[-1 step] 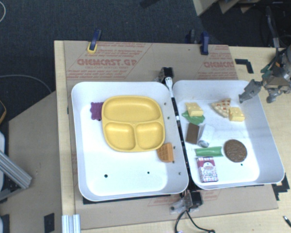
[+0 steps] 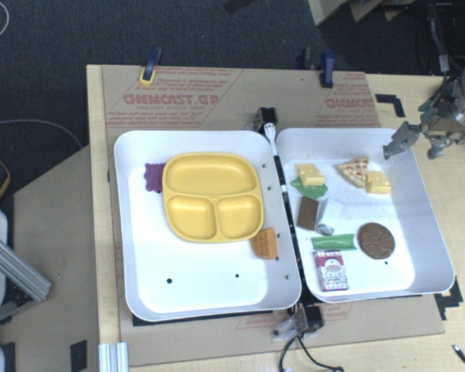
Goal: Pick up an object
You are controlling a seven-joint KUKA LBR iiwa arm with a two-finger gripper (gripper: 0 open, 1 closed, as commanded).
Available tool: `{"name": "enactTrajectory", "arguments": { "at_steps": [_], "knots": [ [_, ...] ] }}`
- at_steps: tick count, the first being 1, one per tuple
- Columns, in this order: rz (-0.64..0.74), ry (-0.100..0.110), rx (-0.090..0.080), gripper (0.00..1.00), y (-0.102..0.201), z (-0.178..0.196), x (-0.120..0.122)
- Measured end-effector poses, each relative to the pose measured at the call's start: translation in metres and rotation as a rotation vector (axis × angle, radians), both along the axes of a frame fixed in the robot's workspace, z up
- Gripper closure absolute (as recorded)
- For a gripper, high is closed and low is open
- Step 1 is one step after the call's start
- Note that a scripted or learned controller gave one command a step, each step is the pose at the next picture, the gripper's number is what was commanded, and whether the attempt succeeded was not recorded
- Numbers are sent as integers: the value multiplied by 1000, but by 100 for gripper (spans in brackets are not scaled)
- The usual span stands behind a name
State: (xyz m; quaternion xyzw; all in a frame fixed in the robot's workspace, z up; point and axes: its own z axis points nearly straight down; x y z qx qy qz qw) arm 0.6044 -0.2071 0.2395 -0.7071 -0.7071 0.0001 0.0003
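Gripper [image 2: 415, 139]: fingers spread, nothing held, over right bin [image 2: 426, 208] far edge. Nearest: pizza slice [image 2: 355, 170] (likely light, rigid toy); grasp across narrow width.

A cardboard sheet [image 2: 217, 91] printed with red lettering covers the tabletop [image 2: 70, 231], held at its far edge by a yellow clamp [image 2: 149, 70] and a blue clamp [image 2: 326, 68]; dark carpet [image 2: 54, 37] lies beyond.

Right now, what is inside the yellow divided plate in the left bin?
The yellow divided plate shows three bare compartments with nothing lying in them. A purple item pokes out at its left edge and a waffle piece sits by its lower right corner; whatever lies beneath is covered.
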Motion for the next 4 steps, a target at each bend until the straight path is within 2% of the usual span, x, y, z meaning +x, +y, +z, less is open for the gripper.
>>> {"name": "enactTrajectory", "arguments": {
  "at_steps": [2, 3, 4],
  "knots": [
    [0, 6, 2, 0, 7, -123, -8],
    [0, 4, 1, 0, 8, -157, -8],
    [0, -1, -1, 100, 7, -144, -7]
  ]
}}
